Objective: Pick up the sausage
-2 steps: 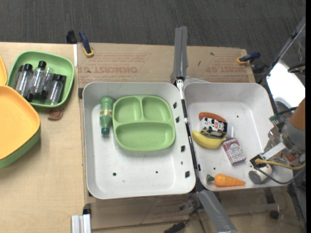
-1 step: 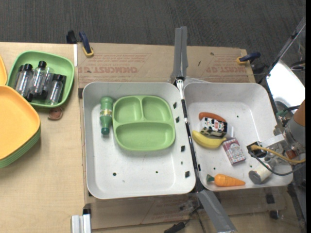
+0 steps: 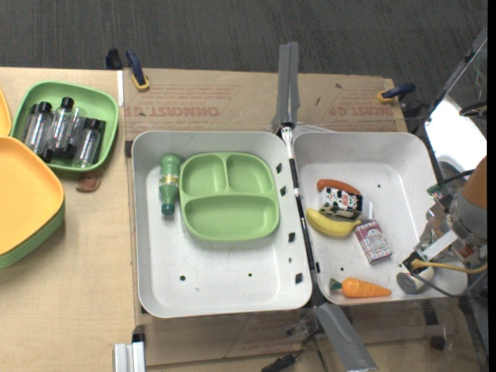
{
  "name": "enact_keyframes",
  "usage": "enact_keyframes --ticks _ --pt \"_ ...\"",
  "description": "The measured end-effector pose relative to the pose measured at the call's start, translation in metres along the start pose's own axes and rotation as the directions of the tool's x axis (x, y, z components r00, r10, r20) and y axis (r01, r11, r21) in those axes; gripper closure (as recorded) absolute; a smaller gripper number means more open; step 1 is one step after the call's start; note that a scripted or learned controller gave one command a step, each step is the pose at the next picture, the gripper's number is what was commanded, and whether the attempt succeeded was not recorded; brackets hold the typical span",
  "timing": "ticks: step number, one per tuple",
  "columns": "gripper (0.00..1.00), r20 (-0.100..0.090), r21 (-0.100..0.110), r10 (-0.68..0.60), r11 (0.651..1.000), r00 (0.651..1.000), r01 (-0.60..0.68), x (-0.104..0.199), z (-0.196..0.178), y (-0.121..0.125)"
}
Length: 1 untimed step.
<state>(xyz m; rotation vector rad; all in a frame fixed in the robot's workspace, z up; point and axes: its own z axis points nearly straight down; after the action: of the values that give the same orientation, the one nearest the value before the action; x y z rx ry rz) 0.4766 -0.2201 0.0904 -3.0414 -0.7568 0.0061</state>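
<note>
The sausage [image 3: 339, 185] is a short orange-red piece lying in the right bin [image 3: 403, 155], near its back left, just above a black-and-white packet [image 3: 342, 201]. My gripper [image 3: 430, 242] hangs at the bin's right wall, well to the right of the sausage and a little nearer the front. Nothing is seen in its grasp.
In the right bin, a banana [image 3: 332, 223], a pink carton [image 3: 373, 241] and a carrot [image 3: 364, 288] lie in front of the sausage. The left bin [image 3: 209, 277] bears a green divided plate [image 3: 229, 195] and a green bottle [image 3: 169, 183]. Left of the bins are a green tray of bottles [image 3: 66, 126] and yellow plates [image 3: 23, 204].
</note>
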Motion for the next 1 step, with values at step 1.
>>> enact_keyframes --ticks 1 --pt "1.0 -0.002 -0.003 0.279 0.96 0.96 -0.279 0.0012 -0.0005 0.0002"
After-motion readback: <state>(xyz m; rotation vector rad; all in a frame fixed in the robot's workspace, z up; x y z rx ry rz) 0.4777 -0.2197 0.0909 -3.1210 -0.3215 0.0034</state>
